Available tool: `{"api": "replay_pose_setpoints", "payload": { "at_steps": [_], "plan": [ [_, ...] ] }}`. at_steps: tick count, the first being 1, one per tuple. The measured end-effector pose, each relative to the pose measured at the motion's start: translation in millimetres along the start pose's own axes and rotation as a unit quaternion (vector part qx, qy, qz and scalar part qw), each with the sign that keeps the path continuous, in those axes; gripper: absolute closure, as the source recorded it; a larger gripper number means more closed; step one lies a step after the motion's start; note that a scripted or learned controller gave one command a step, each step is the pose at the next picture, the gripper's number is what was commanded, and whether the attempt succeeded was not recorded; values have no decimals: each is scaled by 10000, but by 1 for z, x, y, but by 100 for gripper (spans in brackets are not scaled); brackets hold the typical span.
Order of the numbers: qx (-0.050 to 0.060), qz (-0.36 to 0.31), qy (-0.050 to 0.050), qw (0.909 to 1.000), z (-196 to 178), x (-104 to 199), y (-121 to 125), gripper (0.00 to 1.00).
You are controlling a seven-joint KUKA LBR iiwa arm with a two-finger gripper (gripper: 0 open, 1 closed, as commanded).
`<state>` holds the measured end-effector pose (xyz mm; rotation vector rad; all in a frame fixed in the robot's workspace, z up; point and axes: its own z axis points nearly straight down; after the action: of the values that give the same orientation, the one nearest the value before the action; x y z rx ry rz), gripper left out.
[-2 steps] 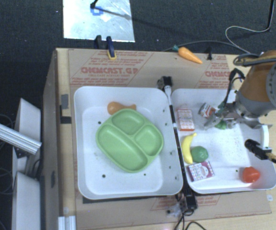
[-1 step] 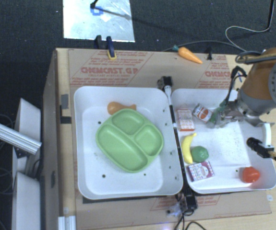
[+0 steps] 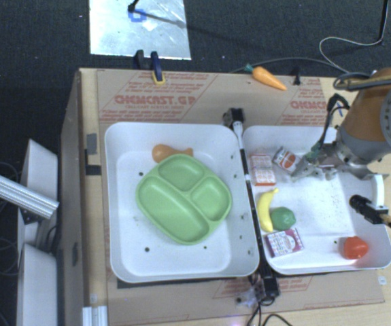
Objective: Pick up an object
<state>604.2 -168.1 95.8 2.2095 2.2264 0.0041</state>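
A robotics lab: bench (image 3: 181, 90), loose cables (image 3: 358, 43), toy food.

Left bin (image 3: 124, 202): green divided plate (image 3: 183, 197), orange item (image 3: 171, 152) behind it. Right bin (image 3: 375, 253): banana (image 3: 267, 208), green ball (image 3: 283, 217), red ball (image 3: 355, 248), three small packets. My gripper (image 3: 309, 166) hangs low near the upper packet (image 3: 285, 159).

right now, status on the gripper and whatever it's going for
Gripper low in right bin, beside small red-and-white packet. Nothing seen held. Banana, green ball, red ball lie apart, nothing blocking.
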Motion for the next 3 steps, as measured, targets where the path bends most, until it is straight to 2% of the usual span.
{"api": "replay_pose_setpoints", "payload": {
  "at_steps": [1, 2, 3],
  "plan": [
    [289, -2, 33, 9996, 18, 41, 54, 0],
    [297, -22, 38, 9996, 6, 42, 55, 100],
    [-1, 25, -5, 10000, -106, -33, 65, 100]
  ]
}}
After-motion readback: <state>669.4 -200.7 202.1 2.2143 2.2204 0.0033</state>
